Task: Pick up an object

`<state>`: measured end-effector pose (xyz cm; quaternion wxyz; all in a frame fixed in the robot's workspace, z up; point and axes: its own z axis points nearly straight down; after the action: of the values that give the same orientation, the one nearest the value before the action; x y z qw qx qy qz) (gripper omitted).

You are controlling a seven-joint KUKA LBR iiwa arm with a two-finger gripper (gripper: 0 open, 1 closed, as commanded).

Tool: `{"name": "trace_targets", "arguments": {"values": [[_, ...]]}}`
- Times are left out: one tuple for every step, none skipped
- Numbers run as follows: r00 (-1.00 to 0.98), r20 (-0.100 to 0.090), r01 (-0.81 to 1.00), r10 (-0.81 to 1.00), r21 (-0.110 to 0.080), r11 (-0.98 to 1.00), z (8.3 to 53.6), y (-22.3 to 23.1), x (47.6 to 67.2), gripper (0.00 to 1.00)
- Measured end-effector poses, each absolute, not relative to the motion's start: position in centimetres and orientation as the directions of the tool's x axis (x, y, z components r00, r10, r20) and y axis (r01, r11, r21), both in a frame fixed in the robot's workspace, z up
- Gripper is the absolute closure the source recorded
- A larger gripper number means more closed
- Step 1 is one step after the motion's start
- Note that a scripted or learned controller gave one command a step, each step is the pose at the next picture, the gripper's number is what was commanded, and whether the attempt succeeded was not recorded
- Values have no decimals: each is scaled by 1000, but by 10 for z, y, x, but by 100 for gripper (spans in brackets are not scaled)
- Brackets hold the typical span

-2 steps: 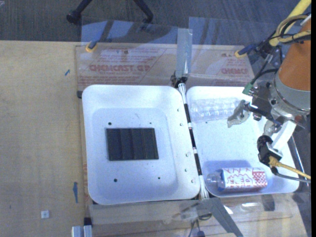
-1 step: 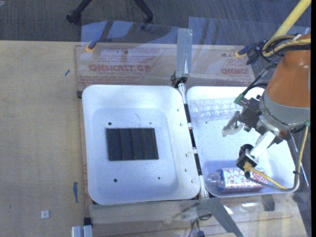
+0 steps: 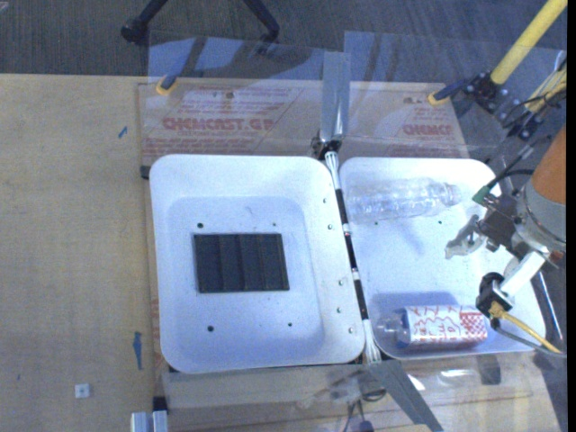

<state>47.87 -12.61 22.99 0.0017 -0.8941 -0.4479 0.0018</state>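
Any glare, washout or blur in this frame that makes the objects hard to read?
Camera view: the right bin is bright, so the clear plastic bottle nearly blends into it; the red-and-white can and the dark ribbed pad in the left bin read clearly; the gripper looks soft.

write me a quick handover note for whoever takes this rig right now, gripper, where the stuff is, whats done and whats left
Gripper: over the right edge of the right bin, nothing visibly between its fingers; open or shut is unclear.
Things: clear plastic bottle lying on its side at the far end of the right bin; red and white can lying on its side at the near end. Dark ridged pad lying flat in the middle of the left bin.
Done: nothing lifted yet.
Left: pick up an object; the bottle and the can both lie near the gripper.
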Motion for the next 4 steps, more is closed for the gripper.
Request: {"name": "trace_targets", "arguments": {"values": [[644,4,765,765,5,-644,146,-99,484,0],[779,-2,627,627,-1,-779,188,-196,494,0],[774,8,633,633,-5,-774,87,-200,482,0],[942,-3,335,335,-2,-942,165,-190,569,0]]}}
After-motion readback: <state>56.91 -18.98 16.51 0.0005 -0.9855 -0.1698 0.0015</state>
